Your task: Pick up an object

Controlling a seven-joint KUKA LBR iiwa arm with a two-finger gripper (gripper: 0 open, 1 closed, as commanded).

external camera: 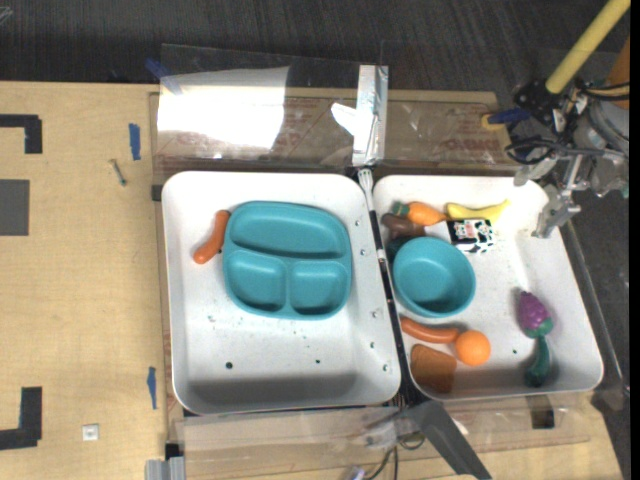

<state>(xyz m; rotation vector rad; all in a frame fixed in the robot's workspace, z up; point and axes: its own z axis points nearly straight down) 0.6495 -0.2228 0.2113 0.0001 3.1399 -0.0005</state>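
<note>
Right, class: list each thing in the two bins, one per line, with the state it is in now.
Tray: upright, in left bin, compartments bare.
Sausage: lying beside the tray's left edge.
Bowl: upright, in right bin, nothing inside.
Banana: lying near the back wall.
Orange: resting in front of the bowl.
Eggplant: lying at the bin's right side.
End effector: over the right bin's back right corner.
</note>
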